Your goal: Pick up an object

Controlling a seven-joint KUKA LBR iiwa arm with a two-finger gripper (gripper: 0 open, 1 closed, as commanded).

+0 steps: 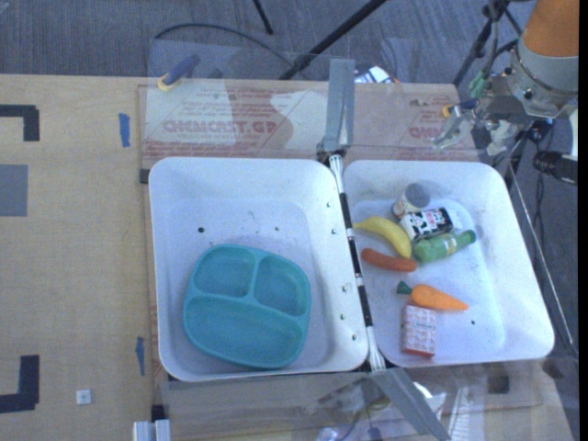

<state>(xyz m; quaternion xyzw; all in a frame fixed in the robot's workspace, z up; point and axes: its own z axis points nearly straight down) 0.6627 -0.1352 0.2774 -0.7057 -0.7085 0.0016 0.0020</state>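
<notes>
While the end effector hangs past the right bin, grip unreadable, we count one banana slanting lower-right. One carrot lies crosswise, tip rightward.

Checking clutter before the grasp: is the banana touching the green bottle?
Apart. The camera view shows white bin floor between the banana and the green bottle.

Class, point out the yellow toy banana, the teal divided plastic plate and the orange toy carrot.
yellow toy banana (388, 234), camera view, middle of its curve
teal divided plastic plate (246, 306), camera view, central ridge
orange toy carrot (438, 298), camera view, mid-body
</notes>
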